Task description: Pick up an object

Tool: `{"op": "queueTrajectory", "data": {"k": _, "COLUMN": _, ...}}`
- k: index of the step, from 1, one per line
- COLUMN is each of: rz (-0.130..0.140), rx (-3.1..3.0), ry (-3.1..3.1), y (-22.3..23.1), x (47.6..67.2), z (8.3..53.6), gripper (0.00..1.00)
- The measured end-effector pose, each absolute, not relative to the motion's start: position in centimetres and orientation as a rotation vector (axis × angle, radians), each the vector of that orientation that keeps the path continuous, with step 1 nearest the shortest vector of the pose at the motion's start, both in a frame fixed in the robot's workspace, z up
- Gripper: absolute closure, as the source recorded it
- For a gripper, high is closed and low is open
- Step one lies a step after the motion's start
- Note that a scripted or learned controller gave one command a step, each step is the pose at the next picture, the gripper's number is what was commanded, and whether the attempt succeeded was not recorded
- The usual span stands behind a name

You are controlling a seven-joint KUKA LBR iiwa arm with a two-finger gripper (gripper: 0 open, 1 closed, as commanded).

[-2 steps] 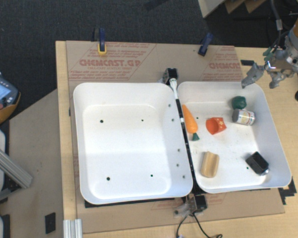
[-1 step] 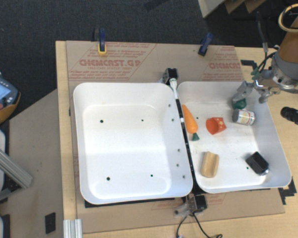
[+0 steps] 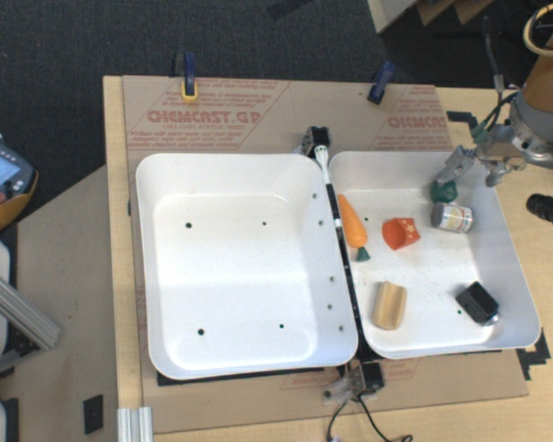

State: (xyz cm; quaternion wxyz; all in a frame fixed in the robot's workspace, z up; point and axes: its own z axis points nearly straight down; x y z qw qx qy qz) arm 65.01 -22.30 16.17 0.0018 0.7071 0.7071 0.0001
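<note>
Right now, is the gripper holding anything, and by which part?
Cannot be told. The gripper sits over a small green thing in the right bin, but a grip isn't clear.

I read "CHEMCAST GP" in red print on the brown cardboard sheet under the bins; a second red print at its right stays illegible to me.
</note>
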Motion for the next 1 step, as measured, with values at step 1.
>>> {"op": "queueTrajectory", "data": {"k": 1, "rz": -0.001, "rx": 2.220, "ry": 2.222, "y": -22.33, "x": 64.95, "z": 15.74, "gripper": 0.00}}
